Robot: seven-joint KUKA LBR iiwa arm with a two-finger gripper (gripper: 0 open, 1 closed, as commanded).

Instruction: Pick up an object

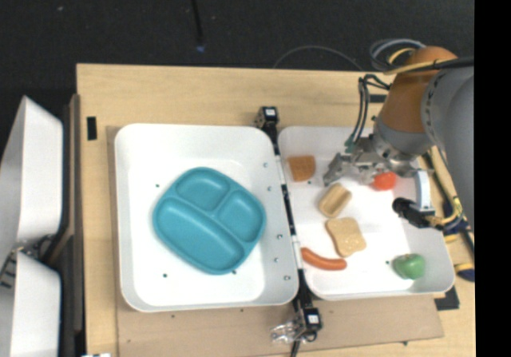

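**Arm low over the far half of the right bin, nothing clearly in the jaws**

Nearest to me along the front of the right bin [447, 279] I see a red-orange sausage [323, 260] lying close to the divide between the bins, and a green round piece [409, 266] in the front right corner, well apart from it. Just behind the sausage sits a tan bread slice [346, 236], and just beyond that a smaller tan roll [334, 201], tilted on a diagonal; the two are near each other, and I cannot say whether they touch.

To my left, the left bin [136, 188] carries a teal divided plate [209, 219], lying flat near its middle with three compartments facing up.

Farther back in the right bin a small brown square piece [301, 168] lies near the inner wall. The gripper [352, 169] hangs low between that piece and a red-orange round piece [385, 180], which sits just beside the gripper's right side. I cannot tell whether the jaws are spread or closed, and I see no object between them. A black part [411, 211] of the rig sticks out near the bin's right wall.

Behind that, the grey arm [451, 108] with its orange band [403, 100] rises over the far right of the wooden counter [200, 92].
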